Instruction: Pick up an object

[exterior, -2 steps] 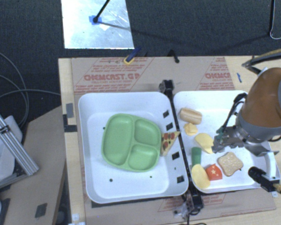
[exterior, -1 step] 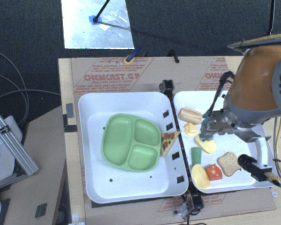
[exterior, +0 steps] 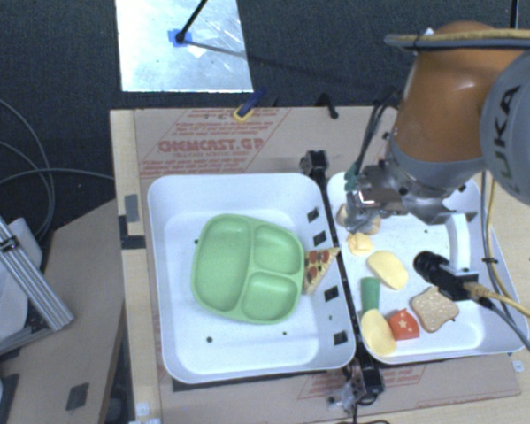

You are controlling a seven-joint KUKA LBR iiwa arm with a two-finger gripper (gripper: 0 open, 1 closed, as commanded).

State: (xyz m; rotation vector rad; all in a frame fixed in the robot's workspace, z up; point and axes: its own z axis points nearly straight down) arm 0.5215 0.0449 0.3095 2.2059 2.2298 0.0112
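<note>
Hovering low in the right bin (exterior: 484, 333), the jaws (exterior: 355, 218) sit just above a small yellow piece (exterior: 360, 242). Whether they are wide or narrow, I cannot tell.

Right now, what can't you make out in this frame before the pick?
- Gripper fingers: small and blurred under the arm's wrist in the camera view; open or shut unreadable.
- Small yellow piece just below the gripper: contact with it cannot be told.
- Right bin: its upper part is covered by the arm.
- Pizza slice: sits at the divider beside the green tray; touching or apart is unclear.
</note>
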